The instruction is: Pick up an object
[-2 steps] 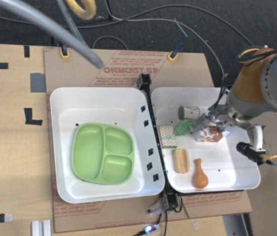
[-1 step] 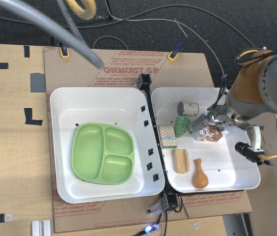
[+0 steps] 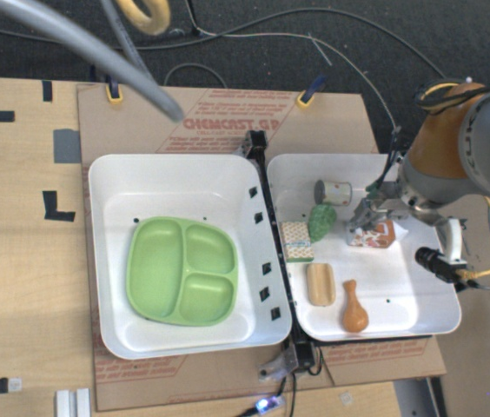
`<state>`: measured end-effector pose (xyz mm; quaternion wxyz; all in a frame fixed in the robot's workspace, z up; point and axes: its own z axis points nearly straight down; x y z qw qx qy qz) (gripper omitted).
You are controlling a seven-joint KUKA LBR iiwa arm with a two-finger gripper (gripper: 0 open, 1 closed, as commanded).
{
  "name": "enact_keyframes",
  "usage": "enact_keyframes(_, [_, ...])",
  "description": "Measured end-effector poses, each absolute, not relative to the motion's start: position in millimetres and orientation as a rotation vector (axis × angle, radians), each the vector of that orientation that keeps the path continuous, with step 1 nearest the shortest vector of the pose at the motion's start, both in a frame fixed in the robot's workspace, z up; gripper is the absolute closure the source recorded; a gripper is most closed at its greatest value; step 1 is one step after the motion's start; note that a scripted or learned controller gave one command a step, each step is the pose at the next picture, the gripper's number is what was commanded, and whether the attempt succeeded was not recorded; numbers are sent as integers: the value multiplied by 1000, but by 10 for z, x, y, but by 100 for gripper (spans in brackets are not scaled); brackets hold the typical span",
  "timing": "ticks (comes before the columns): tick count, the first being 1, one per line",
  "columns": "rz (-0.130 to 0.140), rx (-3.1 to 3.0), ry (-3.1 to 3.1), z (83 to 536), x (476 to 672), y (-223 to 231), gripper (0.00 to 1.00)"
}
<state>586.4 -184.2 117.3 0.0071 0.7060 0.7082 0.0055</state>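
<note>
My gripper [image 3: 368,217] hangs low over the right bin [image 3: 427,315], directly above a flat red and white packet [image 3: 377,235] near the bin's right side. Left of it lie a green leafy toy [image 3: 321,221] and a small grey can [image 3: 335,192] on its side. Nearer the front of the bin sit a checkered block [image 3: 297,241], a tan bread-like piece [image 3: 320,283] and an orange drumstick [image 3: 353,307]. Nothing visible sits between the gripper's tips.
The left bin [image 3: 106,259] holds a green divided plate [image 3: 182,270]. A black divider [image 3: 268,233] runs between the two bins. Cables and a grey bar cross the dark area behind the bench.
</note>
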Motion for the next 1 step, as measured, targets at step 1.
enact_keyframes(1, [1,2219,2222,1596,5861,-1874,100])
